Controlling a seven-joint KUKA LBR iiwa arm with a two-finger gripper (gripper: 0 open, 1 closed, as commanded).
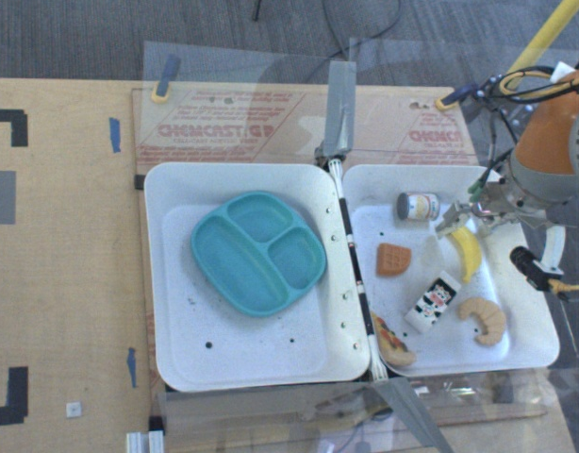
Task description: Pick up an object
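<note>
Over the right bin (544,347), the gripper (462,217) hangs just above the banana (468,253), fingers spread wide, holding nothing. Because the can (419,206) lies near, one finger may push it and the grasp fails.

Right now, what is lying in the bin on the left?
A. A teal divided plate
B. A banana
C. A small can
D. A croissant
A: the teal divided plate lies alone in the left bin, while the banana, croissant and small can are in the right bin.
</note>
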